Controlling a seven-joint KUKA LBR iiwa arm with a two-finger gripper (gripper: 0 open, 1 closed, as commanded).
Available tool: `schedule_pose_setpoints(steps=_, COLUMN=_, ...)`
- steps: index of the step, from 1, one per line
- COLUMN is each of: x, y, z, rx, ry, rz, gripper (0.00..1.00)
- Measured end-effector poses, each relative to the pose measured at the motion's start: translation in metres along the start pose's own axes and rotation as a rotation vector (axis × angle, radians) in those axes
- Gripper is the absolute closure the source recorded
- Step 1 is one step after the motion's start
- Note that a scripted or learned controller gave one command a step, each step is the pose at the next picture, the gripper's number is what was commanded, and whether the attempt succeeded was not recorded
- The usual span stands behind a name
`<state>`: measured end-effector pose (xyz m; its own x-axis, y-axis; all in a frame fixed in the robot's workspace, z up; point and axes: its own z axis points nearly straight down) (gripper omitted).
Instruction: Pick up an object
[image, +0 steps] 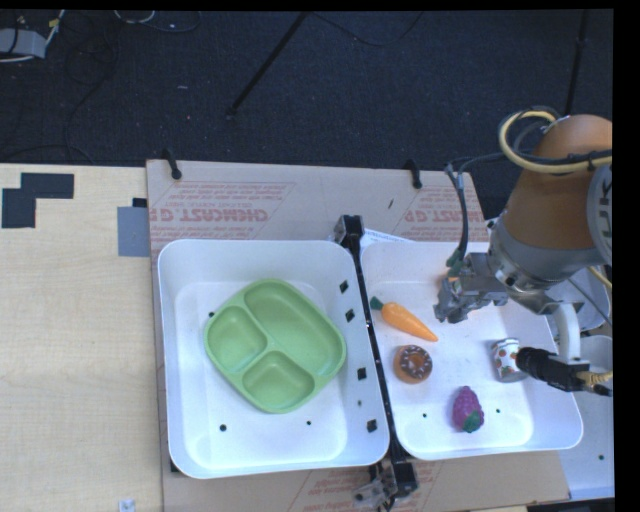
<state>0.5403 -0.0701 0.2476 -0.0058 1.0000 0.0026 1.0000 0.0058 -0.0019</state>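
Here, fingers (452, 306) just right of the toy carrot (409, 320), grip state impossible to tell.

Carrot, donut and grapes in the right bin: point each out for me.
carrot (409, 320), camera view, middle of its orange body.
donut (412, 364), camera view, on its iced ring.
grapes (467, 408), camera view, centre of the purple bunch.

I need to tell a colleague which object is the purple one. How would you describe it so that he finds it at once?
Look in the right bin, the one without the green plate. Near its front edge lies a purple grape bunch, below the donut and carrot. It is the only purple thing there.
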Motion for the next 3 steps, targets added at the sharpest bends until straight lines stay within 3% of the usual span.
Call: schedule_pose_setpoints(steps=3, x=0.152, y=0.033, z=0.033, rx=0.001, ry=-0.002, rz=0.001, gripper=1.0)
